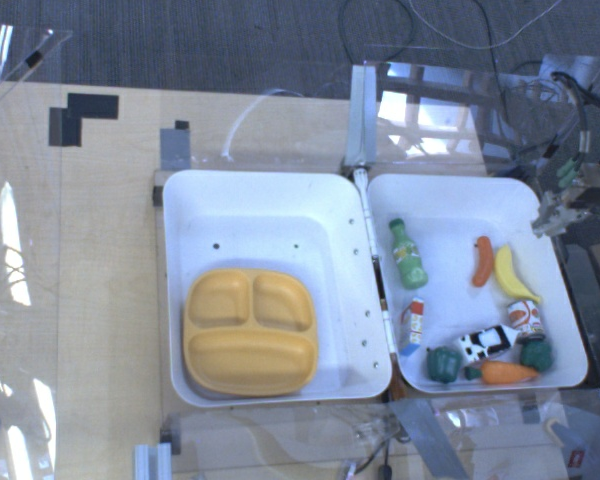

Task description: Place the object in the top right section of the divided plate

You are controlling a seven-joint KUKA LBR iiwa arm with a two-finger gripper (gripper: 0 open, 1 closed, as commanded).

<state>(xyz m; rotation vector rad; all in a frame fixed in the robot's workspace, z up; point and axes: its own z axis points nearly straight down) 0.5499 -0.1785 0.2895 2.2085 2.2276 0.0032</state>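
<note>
**A:** What's the setting?

**B:** A pale wooden bench (70, 268) with dark grey carpet behind it and loose cables along the far right. Two shallow white bins sit on it, touching along their inner edges: the left bin (180, 228) and the right bin (450, 198).

**A:** Where's the plate?

**B:** The yellow divided plate (250, 353) lies flat in the near half of the left bin. It has two small sections on its far side and one long section on its near side. Nothing lies in any of them, including the top right section (283, 303).

**A:** And the things to pick from?

**B:** All are in the right bin. A green bottle (407, 253) lies near the inner wall, with a small carton (412, 326) below it. A red sausage (482, 261) lies just beside a banana (513, 276). Crowded in the near corner are a green pepper (442, 364), a black-and-white toy cow (485, 343), a carrot (507, 373) and a red-and-white can (525, 316).

**A:** The gripper?

**B:** Grey hardware with wires sits at the right bin's far right corner, and I take it for the gripper (568, 208). I cannot tell whether it is released or clenched. It is well apart from the toys.
</note>
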